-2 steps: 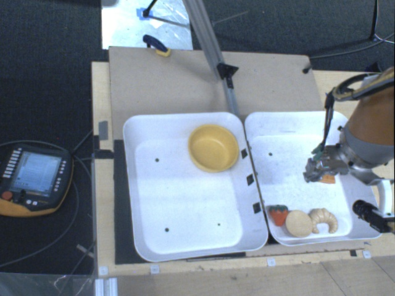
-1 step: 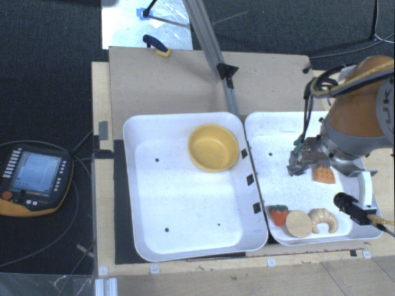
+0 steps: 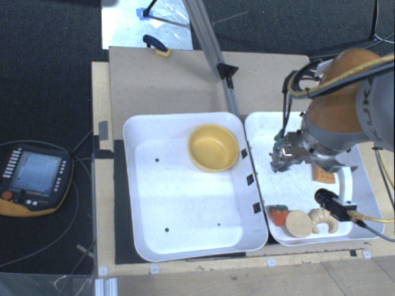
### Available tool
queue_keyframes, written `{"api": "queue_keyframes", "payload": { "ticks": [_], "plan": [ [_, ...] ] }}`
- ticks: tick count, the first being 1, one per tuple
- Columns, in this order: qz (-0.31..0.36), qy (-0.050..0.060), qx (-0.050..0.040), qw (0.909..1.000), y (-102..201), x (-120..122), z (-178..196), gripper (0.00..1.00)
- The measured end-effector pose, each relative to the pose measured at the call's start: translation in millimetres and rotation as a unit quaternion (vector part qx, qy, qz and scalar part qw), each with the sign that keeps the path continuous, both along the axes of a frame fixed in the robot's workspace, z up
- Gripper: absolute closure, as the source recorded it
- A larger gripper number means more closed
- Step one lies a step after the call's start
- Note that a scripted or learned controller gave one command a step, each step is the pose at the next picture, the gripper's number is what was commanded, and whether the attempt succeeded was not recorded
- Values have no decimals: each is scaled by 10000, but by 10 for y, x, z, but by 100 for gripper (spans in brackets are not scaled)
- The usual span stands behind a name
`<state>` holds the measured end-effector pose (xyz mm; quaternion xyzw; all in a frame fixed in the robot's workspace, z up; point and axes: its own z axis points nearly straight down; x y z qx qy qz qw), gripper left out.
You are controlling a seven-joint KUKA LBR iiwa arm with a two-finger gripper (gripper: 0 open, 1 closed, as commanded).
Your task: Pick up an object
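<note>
My gripper (image 3: 282, 160) hangs over the left part of the right bin (image 3: 266, 128), above bare white floor. Along that bin's front edge lie a small red and green fruit-like piece (image 3: 278, 214), a round tan disc (image 3: 299, 224) and a pale croissant-shaped piece (image 3: 326, 221), all well in front of the gripper. An orange flat piece (image 3: 323, 176) peeks out from under the wrist, to the gripper's right. A yellow bowl (image 3: 213, 147) sits upright at the back right of the left bin (image 3: 160, 184).
The raised rims where the two bins meet run just left of the gripper. A metal pole (image 3: 210, 39) slants across the board behind the bins. A teach pendant (image 3: 32, 179) lies on the floor at far left.
</note>
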<state>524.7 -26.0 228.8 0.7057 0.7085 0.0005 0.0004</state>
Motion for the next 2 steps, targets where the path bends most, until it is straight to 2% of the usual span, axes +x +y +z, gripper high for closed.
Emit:
{"api": "queue_keyframes", "payload": {
  "ticks": [1, 2],
  "plan": [
    [-3, 5, 3, 10000, 506, 17, -80, 100],
    [-7, 0, 2, 10000, 929, 137, 18, 100]
  ]
}}
